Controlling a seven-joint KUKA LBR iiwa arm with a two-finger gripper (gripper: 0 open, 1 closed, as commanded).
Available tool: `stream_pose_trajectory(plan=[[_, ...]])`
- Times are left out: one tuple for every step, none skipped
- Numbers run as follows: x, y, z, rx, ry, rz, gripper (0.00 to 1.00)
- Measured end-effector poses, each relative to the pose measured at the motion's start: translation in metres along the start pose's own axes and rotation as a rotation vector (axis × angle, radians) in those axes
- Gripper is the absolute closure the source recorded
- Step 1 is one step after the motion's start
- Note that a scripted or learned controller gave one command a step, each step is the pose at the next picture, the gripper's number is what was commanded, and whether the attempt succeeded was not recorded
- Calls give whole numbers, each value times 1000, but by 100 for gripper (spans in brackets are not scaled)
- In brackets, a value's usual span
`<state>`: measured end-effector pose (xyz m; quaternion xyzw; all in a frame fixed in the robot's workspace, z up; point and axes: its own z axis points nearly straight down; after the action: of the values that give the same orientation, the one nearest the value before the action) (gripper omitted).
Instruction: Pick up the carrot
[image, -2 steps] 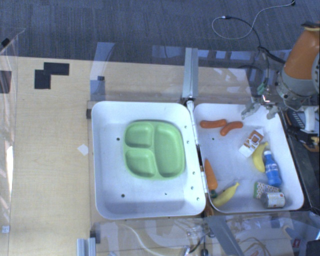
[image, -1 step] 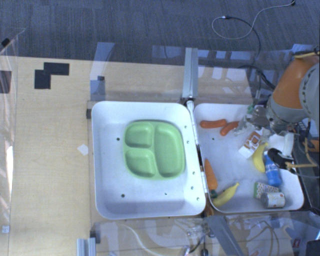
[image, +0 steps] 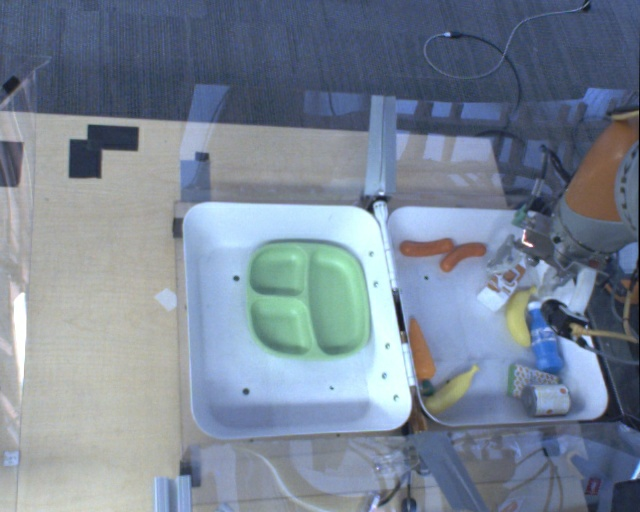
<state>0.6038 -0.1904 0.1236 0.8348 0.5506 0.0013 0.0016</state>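
The carrot (image: 421, 350) lay in the right bin (image: 452, 312), hard against its left wall, its long axis running roughly twelve to six with the thick end toward twelve and the tip at six, close by the upper end of a yellow banana (image: 450, 389). My end effector (image: 540, 262) hung over the far right part of the same bin, above a clutter of a small white packet (image: 497, 293), a second banana (image: 517, 316) and a blue bottle (image: 545, 345). From where I was, the carrot sat at about eight o'clock, well apart, with open bin floor between us. Whether my end effector was spread or closed I could not tell from this view, and nothing showed in its grip. I judged the reach would need to cross the bin toward the left wall and line up across the carrot's narrow width, with that wall crowding one side.
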Motion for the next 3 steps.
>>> stream_pose_trajectory(plan=[[3, 1, -11, -3, 1, -9, 100], [26, -7, -4, 3, 0, 127, 100], [14, -40, -88, 0, 0, -151, 100]])
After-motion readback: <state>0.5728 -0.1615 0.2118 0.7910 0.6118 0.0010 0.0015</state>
